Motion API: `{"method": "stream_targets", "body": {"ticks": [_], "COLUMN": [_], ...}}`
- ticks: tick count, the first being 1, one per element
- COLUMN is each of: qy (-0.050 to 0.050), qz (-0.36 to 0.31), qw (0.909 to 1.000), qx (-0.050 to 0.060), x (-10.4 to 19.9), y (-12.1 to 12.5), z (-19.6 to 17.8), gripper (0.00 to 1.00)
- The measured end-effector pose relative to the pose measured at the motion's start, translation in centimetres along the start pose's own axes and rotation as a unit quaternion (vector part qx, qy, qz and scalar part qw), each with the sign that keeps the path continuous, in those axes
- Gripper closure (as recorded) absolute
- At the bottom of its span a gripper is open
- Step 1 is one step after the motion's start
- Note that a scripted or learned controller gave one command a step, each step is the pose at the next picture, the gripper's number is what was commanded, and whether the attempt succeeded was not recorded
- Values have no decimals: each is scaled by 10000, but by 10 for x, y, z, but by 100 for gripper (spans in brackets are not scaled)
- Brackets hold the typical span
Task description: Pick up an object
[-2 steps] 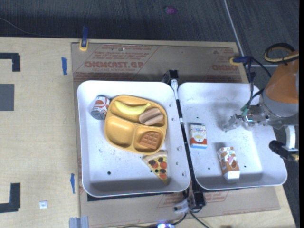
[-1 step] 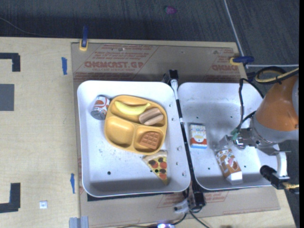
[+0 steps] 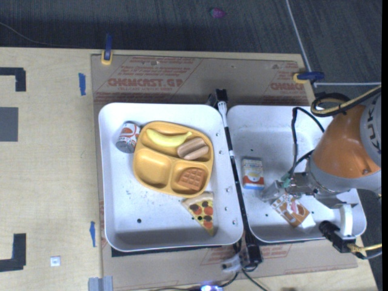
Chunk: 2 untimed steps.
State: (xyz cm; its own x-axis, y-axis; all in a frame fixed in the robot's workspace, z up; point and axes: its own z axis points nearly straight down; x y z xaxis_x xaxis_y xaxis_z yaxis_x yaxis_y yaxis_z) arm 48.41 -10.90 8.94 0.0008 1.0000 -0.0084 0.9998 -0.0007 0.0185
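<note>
Two white bins [image 3: 115, 162]; left: one tray [image 3: 173, 159], one can [image 3: 127, 137].

White bins [image 3: 115, 180]. Yellow compartment tray [image 3: 173, 159] with yellow banana [image 3: 163, 137], pinkish-brown sausage [image 3: 193, 149], tan waffle [image 3: 191, 178]. Pizza slice [image 3: 203, 211] orange, dark dots. Red-and-silver can [image 3: 127, 137]. Small carton [image 3: 252, 173] white, orange print. Arm [image 3: 348, 150] grey, orange band.

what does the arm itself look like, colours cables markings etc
The arm is bulky and rounded, with a broad orange band above a grey wrist section. Part of a dark letter marking shows on a pale grey link at the right edge. Thin black cables loop along its side down to the metallic gripper. A yellow and black hose curves above it.
</note>
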Motion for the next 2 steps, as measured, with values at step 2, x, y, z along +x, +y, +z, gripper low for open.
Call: {"method": "stream_targets", "body": {"ticks": [2], "qy": [45], "qz": [-11], "qw": [10000], "qx": [86], "x": [64], "y": [9], "z": [-96], "gripper": [100]}}
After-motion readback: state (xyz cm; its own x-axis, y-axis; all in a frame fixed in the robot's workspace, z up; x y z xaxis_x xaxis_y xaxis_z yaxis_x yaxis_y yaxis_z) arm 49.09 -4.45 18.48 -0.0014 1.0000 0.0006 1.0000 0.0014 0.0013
